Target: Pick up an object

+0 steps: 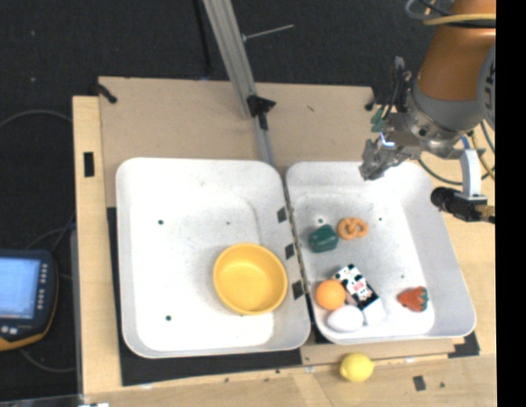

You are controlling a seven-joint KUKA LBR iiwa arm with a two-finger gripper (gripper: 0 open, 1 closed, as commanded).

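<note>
The approach step was judged to be in hand: the gripper [375, 161] was seen poised over the far edge of the right bin [416, 227], above bare white floor, and nothing was seen gripped in it. Whether the gripper was released or clenched could not be told; it was too small and dark against the wrist.

No object had yet been picked. The candidates were spread through the right bin. A green piece [322, 239] and an orange pretzel-shaped piece [353, 227] were lying side by side near the bin's middle. Toward its near edge, an orange ball [330, 294], a black-and-white block [357, 286] and a white egg shape [345, 319] were packed together, touching. A red piece [412, 298] was lying alone by the bin's near right corner. A yellow bowl [250, 278] was left of the right bin, in the neighbouring bin, and a lemon [356, 367] was lying on the bench just outside the right bin's near rim.

For the next move, a reach toward the bin's middle and a descent were judged to be called for. The green piece or the lone red piece was thought the easier choice, the touching cluster being likelier to be jostled.
</note>
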